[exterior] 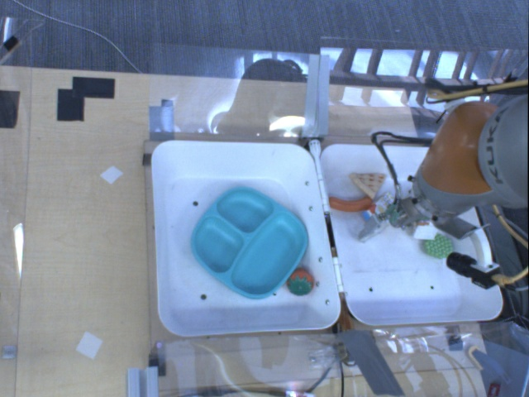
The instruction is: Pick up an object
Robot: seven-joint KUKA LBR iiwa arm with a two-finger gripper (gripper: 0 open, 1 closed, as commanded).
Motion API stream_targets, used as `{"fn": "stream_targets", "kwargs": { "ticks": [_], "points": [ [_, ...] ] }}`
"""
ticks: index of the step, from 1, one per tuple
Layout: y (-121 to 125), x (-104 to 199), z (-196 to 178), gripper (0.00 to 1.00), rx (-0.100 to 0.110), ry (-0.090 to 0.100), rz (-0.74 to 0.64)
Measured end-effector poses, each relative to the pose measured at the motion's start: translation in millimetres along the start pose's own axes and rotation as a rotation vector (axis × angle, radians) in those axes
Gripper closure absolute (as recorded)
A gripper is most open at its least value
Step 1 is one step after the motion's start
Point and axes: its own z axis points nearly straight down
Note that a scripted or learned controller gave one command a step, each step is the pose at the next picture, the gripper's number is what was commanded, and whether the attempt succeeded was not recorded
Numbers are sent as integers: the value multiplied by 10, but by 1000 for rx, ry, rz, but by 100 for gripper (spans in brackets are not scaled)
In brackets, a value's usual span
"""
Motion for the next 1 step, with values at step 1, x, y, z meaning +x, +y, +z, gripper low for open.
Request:
{"fn": "stream_targets", "kwargs": {
  "ticks": [1],
  "points": [
    [27,-5,-127,100,-7,-3,0]
  ]
}}
